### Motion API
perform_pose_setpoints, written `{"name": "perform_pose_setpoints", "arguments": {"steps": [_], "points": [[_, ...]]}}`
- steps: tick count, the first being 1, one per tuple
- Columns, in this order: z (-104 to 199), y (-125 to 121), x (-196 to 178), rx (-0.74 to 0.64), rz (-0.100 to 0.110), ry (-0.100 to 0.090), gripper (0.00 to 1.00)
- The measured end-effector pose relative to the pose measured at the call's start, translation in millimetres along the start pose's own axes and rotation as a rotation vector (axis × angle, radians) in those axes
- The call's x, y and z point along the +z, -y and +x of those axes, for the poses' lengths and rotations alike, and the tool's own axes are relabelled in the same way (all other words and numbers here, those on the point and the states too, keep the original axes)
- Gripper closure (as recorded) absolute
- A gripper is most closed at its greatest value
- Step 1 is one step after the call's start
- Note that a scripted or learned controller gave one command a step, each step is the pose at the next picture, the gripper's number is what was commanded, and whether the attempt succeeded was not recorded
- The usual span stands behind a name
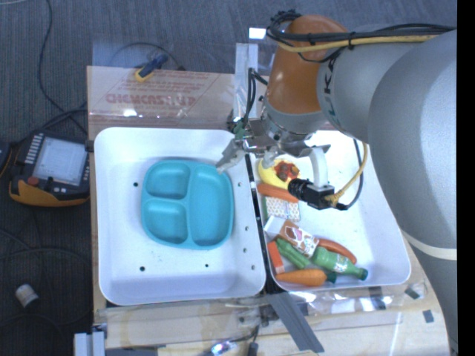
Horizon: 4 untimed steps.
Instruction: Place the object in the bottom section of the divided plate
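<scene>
While the claw (239, 153) hangs over the rim between the bins, you cannot tell its state. Your toy food (308, 254) lies heaped in the right bin (386, 232); the blue divided plate (187, 202) sits in the left bin (119, 221).

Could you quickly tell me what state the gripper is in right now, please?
Gripper: cannot be told from this view. It sits over the wall between the two bins, just above the blue plate.
</scene>
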<state>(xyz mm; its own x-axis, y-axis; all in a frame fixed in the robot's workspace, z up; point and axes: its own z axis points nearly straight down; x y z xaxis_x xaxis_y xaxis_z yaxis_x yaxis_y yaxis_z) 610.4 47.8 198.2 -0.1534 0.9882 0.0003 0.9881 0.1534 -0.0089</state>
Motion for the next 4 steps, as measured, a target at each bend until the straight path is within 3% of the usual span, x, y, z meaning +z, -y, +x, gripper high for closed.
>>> {"name": "perform_pose_setpoints", "arguments": {"steps": [1,2,3,4], "points": [[0.3,0.7,-5.9,0.000,0.007,-0.001,1.00],[25.1,22.6,-53.5,-0.089,-0.002,0.001,1.00],[64.6,109.8,-45.5,-0.112,-0.001,0.002,1.00],[57.7,90.0,-18.9,-0.195,0.000,0.002,1.00]]}}
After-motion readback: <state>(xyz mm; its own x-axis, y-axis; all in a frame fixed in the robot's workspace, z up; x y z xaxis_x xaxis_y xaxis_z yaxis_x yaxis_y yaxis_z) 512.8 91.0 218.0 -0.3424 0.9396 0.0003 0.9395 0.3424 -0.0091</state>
